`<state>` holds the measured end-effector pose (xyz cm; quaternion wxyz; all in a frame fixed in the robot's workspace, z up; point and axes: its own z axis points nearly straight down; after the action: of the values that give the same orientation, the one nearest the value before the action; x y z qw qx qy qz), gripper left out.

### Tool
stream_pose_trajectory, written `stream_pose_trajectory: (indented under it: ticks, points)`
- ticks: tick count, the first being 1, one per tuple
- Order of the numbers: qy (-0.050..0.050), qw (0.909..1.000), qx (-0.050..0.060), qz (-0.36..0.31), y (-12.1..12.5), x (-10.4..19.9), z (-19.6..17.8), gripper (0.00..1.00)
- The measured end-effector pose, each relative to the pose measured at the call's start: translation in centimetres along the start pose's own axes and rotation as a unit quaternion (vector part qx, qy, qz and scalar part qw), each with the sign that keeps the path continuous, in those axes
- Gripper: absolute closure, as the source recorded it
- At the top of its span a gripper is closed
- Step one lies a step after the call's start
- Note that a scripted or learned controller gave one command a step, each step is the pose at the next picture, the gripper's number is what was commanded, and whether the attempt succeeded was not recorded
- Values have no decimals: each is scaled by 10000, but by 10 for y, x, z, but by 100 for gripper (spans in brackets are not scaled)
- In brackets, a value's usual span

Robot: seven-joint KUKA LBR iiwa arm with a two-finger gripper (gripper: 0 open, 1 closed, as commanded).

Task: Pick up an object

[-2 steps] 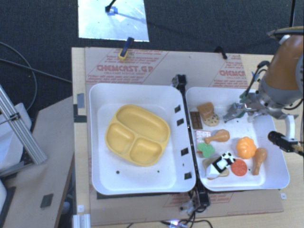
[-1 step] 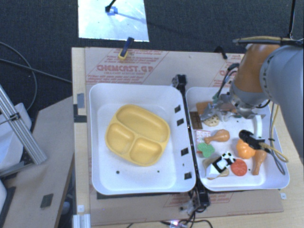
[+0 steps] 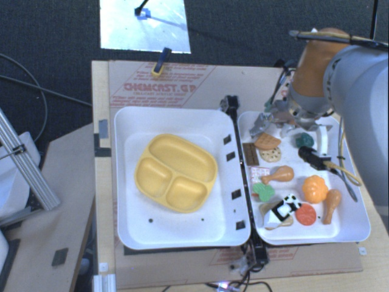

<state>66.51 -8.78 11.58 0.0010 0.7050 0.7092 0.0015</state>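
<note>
From above, two white bins sit side by side on the table [image 3: 73, 163]. The left bin [image 3: 127, 218] carries a yellow divided plate [image 3: 176, 172]. The right bin [image 3: 358, 224] holds toy foods: a cookie [image 3: 270, 155] and a bread piece [image 3: 267, 142] at its far left, a drumstick [image 3: 278, 175] near the middle, an orange pumpkin [image 3: 315, 188], a red tomato slice [image 3: 306, 215], a green leafy piece [image 3: 264, 191], a second drumstick [image 3: 331, 204] and a teal piece [image 3: 304, 140]. The grey arm [image 3: 358, 84] reaches in from the right; its tool [image 3: 267, 121] hangs low over the far left corner of the right bin, just beside the bread piece. Whether the tool is wide or narrow cannot be told.
</note>
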Motion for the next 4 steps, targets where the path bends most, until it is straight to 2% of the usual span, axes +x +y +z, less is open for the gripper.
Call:
stream_pose_trajectory:
  ticks: [1,2,3,4]
  points:
    - [2,10000,-9,59,-129,-6,24,0]
    - [-19,10000,-19,37,-103,-59,30,0]
    - [-8,10000,3,55,-181,-121,30,0]
    - [-26,10000,-24,38,-177,-120,19,100]
